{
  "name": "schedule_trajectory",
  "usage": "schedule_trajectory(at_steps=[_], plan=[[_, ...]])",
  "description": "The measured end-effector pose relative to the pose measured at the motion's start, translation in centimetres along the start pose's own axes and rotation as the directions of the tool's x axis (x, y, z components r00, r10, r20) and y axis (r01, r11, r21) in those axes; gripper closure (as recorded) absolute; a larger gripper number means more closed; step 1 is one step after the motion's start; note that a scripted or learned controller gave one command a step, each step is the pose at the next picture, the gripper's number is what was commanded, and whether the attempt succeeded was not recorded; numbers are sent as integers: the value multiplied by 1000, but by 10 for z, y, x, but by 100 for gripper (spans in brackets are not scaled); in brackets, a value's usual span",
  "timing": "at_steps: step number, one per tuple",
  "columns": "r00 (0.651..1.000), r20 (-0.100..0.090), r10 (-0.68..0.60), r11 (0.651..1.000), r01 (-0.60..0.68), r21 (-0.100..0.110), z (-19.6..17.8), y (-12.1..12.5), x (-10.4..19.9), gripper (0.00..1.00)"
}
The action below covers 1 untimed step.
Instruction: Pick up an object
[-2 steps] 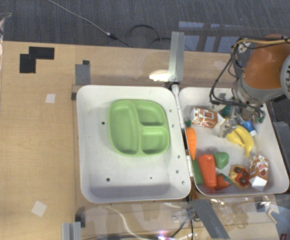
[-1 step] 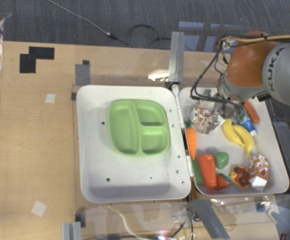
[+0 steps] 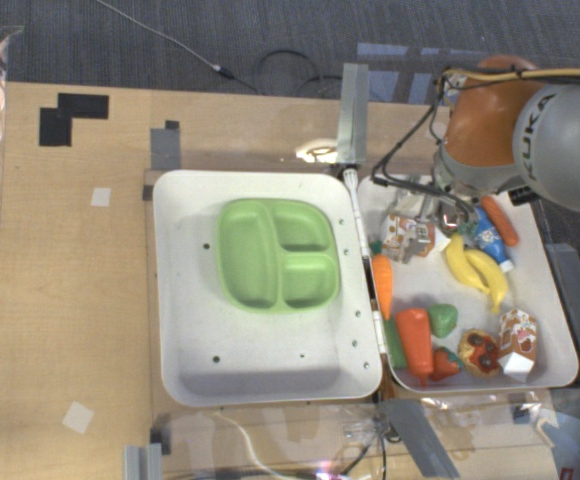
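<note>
Jaws [image 3: 448, 211] sit low over the back of the right bin [image 3: 560, 363]; whether apart or together, we cannot tell, as wrist and cables mask them. Nothing seen between them, so we record no grasp.

Candidates, all in right bin: small carton [image 3: 407, 236] just beside the jaws, banana [image 3: 477, 268] near, carrot [image 3: 381, 283] along the left wall, red pepper [image 3: 415, 340], green piece [image 3: 442, 318], second carton [image 3: 518, 336] at front right. Left bin [image 3: 185, 368] carries a green tray [image 3: 275, 253].

Recommendation: go for the small carton, nearest. Centre over it, descend straight, close across its narrow faces, keep clear of banana and bin wall. Lift slowly, verify hold.

Writing: "KUKA" [image 3: 526, 148] on the arm, partly legible. Carton print too small to read.
</note>
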<state>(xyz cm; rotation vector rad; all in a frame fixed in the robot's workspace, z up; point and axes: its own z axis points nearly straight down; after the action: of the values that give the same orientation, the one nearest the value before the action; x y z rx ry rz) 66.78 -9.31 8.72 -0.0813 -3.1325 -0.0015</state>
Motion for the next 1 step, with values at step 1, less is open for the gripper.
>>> schedule_trajectory(at_steps=[1], plan=[[987,13,-160,987,160,3,-1,3,0,0]])
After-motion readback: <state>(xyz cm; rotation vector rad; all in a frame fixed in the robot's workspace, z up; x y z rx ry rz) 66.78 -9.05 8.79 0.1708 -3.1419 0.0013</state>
